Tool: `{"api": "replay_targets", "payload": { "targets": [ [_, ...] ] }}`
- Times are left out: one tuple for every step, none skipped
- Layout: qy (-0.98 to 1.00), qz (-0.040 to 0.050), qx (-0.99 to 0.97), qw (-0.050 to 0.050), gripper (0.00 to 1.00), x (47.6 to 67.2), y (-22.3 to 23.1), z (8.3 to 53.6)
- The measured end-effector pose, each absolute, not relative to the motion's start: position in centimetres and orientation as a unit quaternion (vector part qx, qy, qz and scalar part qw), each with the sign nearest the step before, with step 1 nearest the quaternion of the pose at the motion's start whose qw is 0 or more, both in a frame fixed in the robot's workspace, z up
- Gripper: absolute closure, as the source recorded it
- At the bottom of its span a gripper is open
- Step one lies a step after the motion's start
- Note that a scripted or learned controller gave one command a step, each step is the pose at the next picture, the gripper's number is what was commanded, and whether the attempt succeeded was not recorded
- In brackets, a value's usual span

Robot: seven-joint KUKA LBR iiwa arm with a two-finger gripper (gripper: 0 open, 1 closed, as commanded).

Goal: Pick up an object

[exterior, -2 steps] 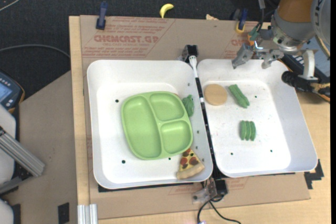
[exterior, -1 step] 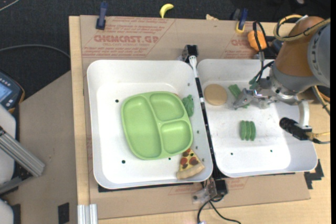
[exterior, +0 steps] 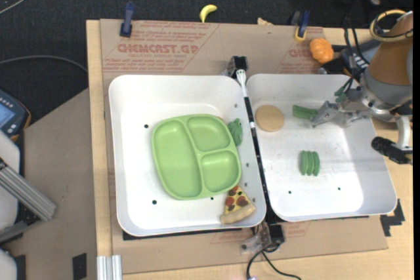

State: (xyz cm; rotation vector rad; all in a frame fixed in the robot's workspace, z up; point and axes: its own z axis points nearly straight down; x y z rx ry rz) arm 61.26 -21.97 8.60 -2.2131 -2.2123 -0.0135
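Hung low in the right bin (exterior: 367, 200), gripper (exterior: 323, 117) tilted, tip aimed at the small green pod (exterior: 302, 112) lying right at the jaws' far end, touching or nearly so. Could not tell how wide the jaws stood, nor whether anything sat between them: grey metal blurred into the white floor there. Judged to be the closing-in step on that pod.

To do it well: needed the jaws straddling the pod across its narrow side, not butting its end; needed to go flat down to the bin floor before closing, since so low a piece slips out easily. Best kept away from the tan disc (exterior: 270, 118) just beyond the pod, away from the jaws. Ridged green piece (exterior: 310, 162) lay apart, to one side of the jaws, as a spare target.

Hidden or unclear: pod's near end, masked by the gripper; contact itself; arm's upper part, cut off at the frame edge.
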Motion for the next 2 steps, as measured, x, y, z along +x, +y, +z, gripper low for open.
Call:
{"api": "replay_targets", "payload": {
  "targets": [
    [-0.707, 0.0008, -0.707, 0.003, 0.00, 55.5, -18.6, 8.4],
    [-0.708, 0.0006, -0.707, 0.004, 0.00, 50.1, -13.8, 8.4]
  ]
}}
